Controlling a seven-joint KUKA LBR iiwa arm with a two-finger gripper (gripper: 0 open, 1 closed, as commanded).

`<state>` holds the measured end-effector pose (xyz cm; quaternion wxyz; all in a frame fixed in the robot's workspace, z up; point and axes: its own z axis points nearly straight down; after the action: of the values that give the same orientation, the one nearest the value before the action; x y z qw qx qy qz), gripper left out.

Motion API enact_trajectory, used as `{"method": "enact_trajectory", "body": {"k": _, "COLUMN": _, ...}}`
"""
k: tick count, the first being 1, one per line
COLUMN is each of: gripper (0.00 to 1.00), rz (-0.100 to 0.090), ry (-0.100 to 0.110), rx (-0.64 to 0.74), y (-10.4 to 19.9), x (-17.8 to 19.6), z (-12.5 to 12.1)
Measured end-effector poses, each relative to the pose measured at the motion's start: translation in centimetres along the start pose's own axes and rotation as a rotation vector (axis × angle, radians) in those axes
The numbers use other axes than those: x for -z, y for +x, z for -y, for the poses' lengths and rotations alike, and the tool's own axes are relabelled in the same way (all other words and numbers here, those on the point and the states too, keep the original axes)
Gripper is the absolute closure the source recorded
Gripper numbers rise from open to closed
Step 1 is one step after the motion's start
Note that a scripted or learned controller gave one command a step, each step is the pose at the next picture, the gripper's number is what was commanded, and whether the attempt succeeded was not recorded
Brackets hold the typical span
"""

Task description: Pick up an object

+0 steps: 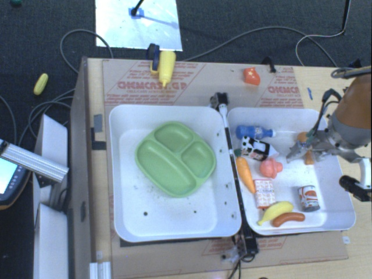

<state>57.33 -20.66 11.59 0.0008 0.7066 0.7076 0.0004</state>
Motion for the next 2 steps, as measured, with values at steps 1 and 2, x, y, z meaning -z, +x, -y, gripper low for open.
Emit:
{"method": "enact_trajectory", "body": {"k": 1, "gripper": 1.00, "rz": 0.001, "ry": -0.003, "rx": 0.001, "y": 0.0, "x": 1.1, "z": -0.1}}
{"method": "enact_trajectory", "body": {"k": 2, "gripper": 1.00, "rz": 0.000, "ry": -0.001, "rx": 0.000, "y": 1.2, "x": 4.9, "z": 1.7}}
